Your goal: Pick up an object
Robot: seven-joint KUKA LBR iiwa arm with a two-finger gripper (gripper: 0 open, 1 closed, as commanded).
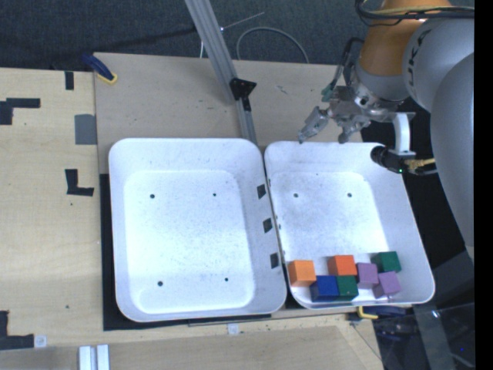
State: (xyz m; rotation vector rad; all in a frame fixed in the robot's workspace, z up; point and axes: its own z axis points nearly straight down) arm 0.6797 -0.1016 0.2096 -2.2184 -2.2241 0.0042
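Several small blocks lie clustered at the near end of the right bin (403, 206): two orange blocks (302, 270) (342, 265), a blue block (326, 287), two green blocks (347, 286) (386, 262) and two purple blocks (367, 273) (389, 284). My gripper (326, 132) hangs over the far rim of the right bin, well away from the blocks. It is open, its two fingers spread apart with nothing between them.
The left bin (123, 206) sits beside the right one, touching it along the middle. A slanted metal pole (219, 48) rises behind the bins. A small yellow piece (368, 312) lies just outside the right bin's near rim.
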